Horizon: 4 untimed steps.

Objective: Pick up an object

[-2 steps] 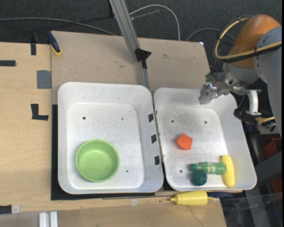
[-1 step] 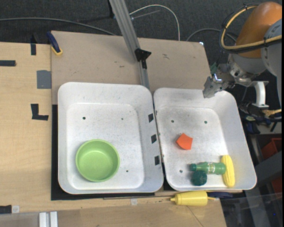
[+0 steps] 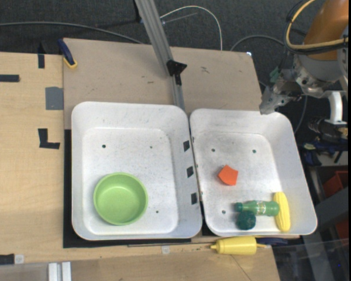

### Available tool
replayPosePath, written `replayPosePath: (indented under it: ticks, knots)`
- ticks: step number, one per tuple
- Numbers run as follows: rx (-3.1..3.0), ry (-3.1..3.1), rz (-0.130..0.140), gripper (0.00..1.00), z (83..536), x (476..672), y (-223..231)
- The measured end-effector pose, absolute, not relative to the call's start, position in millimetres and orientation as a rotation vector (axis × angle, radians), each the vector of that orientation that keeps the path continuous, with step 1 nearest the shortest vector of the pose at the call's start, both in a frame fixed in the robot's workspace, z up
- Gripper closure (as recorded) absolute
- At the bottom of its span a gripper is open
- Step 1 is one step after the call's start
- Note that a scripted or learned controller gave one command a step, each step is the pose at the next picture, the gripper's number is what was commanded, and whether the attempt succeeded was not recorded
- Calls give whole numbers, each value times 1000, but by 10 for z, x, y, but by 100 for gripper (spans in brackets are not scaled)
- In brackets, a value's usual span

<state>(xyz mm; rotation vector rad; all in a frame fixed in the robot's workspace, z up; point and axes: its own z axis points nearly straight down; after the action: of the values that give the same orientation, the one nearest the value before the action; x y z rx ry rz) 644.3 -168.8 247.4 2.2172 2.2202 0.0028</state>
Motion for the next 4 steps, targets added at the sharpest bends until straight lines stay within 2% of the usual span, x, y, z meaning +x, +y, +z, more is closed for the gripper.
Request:
replayPosePath:
  ticks: [2,4]
  knots:
    - [2216,2230,0,100,2412,6101,-653]
    - [2215,2232,0,100,2508,5924,371]
